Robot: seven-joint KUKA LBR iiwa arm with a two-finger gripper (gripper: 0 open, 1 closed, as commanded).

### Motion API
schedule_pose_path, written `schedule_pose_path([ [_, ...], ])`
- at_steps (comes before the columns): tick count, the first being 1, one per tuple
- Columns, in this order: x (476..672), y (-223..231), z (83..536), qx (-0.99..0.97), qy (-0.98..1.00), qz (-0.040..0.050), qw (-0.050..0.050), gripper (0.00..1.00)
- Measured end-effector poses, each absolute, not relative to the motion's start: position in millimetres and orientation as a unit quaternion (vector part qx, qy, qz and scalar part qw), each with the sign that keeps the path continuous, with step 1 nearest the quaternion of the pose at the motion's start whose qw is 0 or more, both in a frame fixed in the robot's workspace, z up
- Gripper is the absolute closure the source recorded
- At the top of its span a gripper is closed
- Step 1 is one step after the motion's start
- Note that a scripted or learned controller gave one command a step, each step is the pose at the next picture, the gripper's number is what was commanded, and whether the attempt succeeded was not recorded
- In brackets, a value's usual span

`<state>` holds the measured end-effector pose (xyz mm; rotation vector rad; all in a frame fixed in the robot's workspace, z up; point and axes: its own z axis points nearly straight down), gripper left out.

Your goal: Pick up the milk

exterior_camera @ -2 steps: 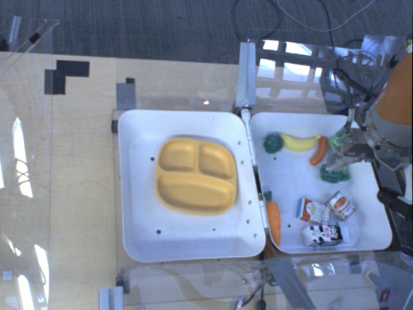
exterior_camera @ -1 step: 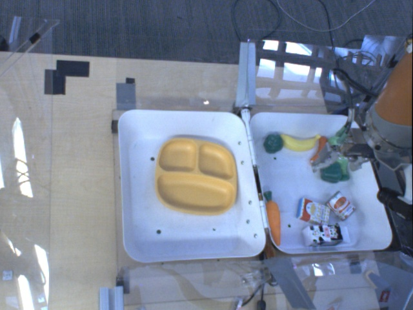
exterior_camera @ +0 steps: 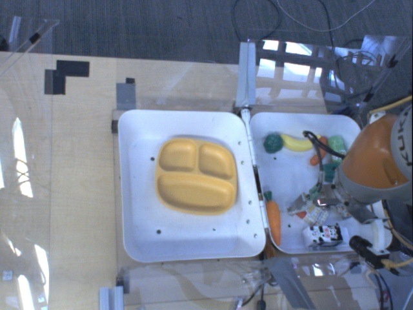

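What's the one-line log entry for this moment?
arm: over right bin | gripper: low, above milk | grasp: unconfirmed | carrot: left of milk

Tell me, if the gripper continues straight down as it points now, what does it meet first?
Probably the milk carton, lying in the right bin just below the gripper. Depth is unclear from this slanted view, so it may instead land on the bin floor beside it.

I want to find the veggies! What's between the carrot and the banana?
In the camera view, bare white bin floor lies between the carrot and the banana. A dark green vegetable sits just left of the banana.
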<state>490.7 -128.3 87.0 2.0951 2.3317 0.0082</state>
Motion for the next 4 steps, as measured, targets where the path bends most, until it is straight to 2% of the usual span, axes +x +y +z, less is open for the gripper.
schedule_pose_path([
  [1,531.1,-110.9,87.2,0.664,0.747,0.0029,0.005,0.00],
  [2,502.3,-164.8,225.8,0.704,0.711,0.0018,0.004,0.00],
  [3,488.3,-186.7,407.0,0.527,0.850,0.0013,0.006,0.00],
  [4,488.3,-163.2,204.4,0.449,0.894,0.0007,0.002,0.00],
])
